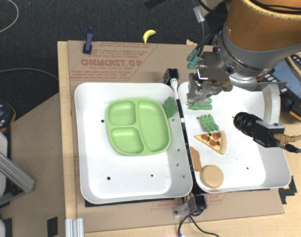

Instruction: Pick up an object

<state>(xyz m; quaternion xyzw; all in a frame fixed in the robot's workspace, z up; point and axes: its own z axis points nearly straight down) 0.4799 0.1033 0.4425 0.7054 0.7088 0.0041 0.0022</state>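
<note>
My gripper (200, 94) hangs low over the back left part of the right bin (249, 179). Directly under it lies a flat green toy piece (200, 104), which it meets or nearly touches; whether it is gripped cannot be made out. Just in front lies a second, darker green ridged piece (207, 122). A pizza slice toy (212, 140) rests nearer the bin's middle. A round tan bun (211, 176) and a slim orange piece (195, 159) sit at the bin's front left.
The left bin (91, 147) holds a light green divided plate (138, 126). A green leaf-like piece (170, 107) leans on the wall between the bins. Behind the bins, a yellow banana toy (149, 34) and a blue clip (88, 41) lie at the cardboard's back edge.
</note>
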